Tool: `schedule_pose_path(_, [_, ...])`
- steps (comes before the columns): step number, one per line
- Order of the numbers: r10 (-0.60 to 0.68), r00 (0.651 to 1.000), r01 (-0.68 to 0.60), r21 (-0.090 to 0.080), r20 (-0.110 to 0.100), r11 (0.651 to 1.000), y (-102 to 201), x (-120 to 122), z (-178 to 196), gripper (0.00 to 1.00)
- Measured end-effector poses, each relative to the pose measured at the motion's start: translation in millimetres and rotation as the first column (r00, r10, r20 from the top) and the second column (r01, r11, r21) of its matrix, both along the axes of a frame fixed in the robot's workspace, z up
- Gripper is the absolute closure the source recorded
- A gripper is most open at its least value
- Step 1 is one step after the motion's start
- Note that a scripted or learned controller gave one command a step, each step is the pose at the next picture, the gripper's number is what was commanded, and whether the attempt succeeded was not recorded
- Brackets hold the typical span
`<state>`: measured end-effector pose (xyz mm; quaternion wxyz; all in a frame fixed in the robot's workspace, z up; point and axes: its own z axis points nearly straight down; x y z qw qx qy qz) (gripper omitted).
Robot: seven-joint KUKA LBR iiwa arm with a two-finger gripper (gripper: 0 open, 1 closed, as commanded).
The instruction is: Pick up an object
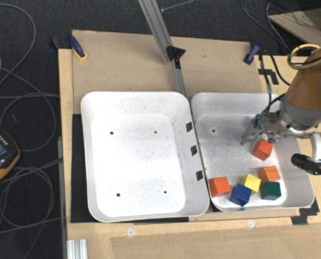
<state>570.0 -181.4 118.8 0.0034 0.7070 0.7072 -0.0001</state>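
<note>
Nearest the camera, along the near wall of the right bin (306, 201), sits a cluster of small cubes: an orange cube (220, 185) toward the bin's near-left corner, then a blue cube (240, 195), a yellow cube (252, 182), a green cube (271, 190) and a second orange one (268, 172) just behind the green. All look like hard, matte, sharp-edged blocks, easy to pinch on flat faces. My gripper (260, 135) hangs over the middle of the same bin, closer to its right wall, fingers spread apart in a shallow V and clamped on nothing. Target candidate: a lone red-orange cube (262, 149), well apart from the cluster, lying just on the near side of my fingertips and tilted, one corner turned toward the camera. Key relation: the cube is not between the fingers but slightly nearward of them, so I judge a short shift toward the near wall plus descent is needed before closing. A cube has no long axis; face alignment matters instead, and its skew risks a corner grip. Bin floor is smooth white plastic, speckled. The left bin (95, 112) holds no blocks.
</note>
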Motion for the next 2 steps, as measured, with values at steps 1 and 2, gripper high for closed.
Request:
schedule_pose_path(1, [0.001, 1.000, -0.001, 0.000, 0.009, 1.000, 0.3, 3.0, 15.9, 1.00])
schedule_pose_path(2, [0.002, 1.000, -0.002, 0.003, 0.002, 1.000, 0.7, 14.6, 66.9, 1.00])
